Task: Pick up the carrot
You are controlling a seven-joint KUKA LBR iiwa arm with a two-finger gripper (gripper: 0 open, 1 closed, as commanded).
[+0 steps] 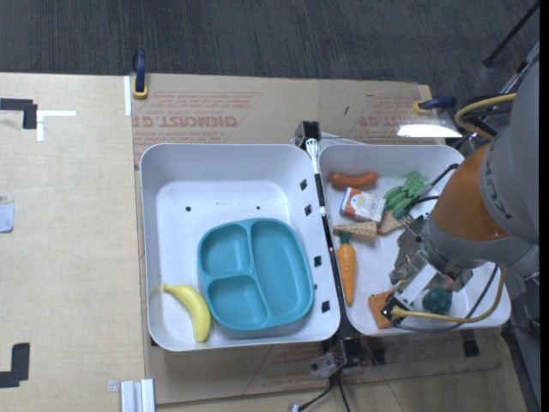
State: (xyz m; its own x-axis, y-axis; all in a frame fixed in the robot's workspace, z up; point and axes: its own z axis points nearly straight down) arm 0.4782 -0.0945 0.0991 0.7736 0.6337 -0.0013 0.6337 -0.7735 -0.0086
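Two white bins sit side by side, the left bin [214, 187] mid-frame and the right bin [377, 264] beside it. Next in size, the arm [480, 204] reaches in from the right over the right bin's lower right part. A teal plate [257, 273] fills the left bin's lower half, with a banana [196, 307] at its lower left. The gripper [410, 269] hangs low in the right bin; whether it is spread or closed cannot be told, and nothing shows in its grasp. The carrot [346, 264] lies along that bin's left wall, leaves upward, left of the gripper and apart from it. A sausage [353, 178] lies near the bin's top.
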